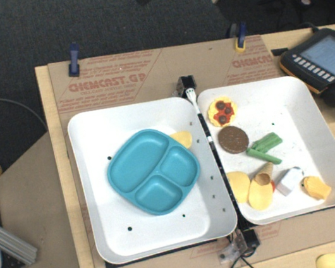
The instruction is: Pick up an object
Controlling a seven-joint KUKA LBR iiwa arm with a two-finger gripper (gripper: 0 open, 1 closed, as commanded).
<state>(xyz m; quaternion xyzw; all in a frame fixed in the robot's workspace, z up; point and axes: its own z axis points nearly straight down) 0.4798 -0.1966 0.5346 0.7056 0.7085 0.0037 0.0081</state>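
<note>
The right bin (pixel 299 100) holds several toy foods: a small pizza (pixel 222 111), a brown round cookie (pixel 233 139), green beans (pixel 265 147), two yellow pieces (pixel 249 189), a white and red block (pixel 287 181) and an orange-yellow piece (pixel 316 187). In the left bin (pixel 92 143) lies a blue divided plate (pixel 154 171), with a yellow piece (pixel 182 138) tucked against its upper right edge.
Both bins rest on a cardboard sheet (pixel 113 82) clamped at the back. A teach pendant (pixel 325 64) lies at the right. A yellow object (pixel 331 260) sits off the board at the bottom right. Cables run between the bins.
</note>
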